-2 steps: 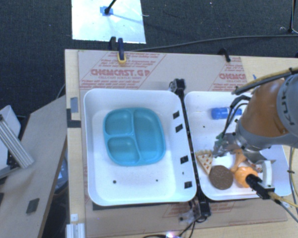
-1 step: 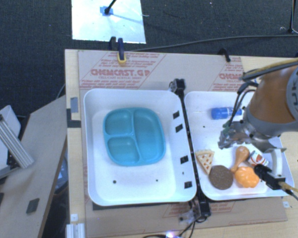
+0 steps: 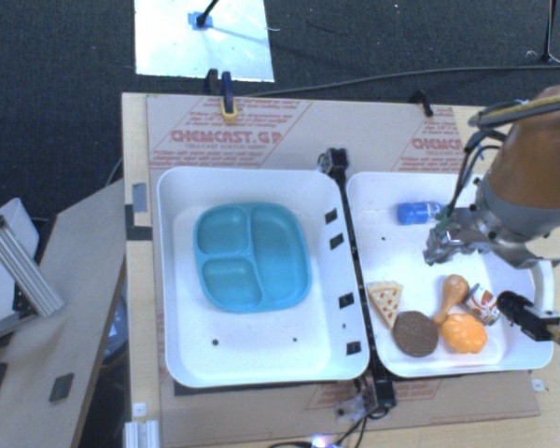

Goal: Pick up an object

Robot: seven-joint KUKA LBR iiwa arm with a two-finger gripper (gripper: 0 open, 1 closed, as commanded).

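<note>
Teal divided plate (image 3: 252, 256), blue cylinder (image 3: 416, 213), brown cookie (image 3: 415, 333), orange fruit (image 3: 465, 334).

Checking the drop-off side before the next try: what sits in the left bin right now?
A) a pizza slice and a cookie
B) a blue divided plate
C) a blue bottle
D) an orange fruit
B: the blue divided plate lies in the left bin; the pizza slice, cookie and other small items are in the right bin.
</note>
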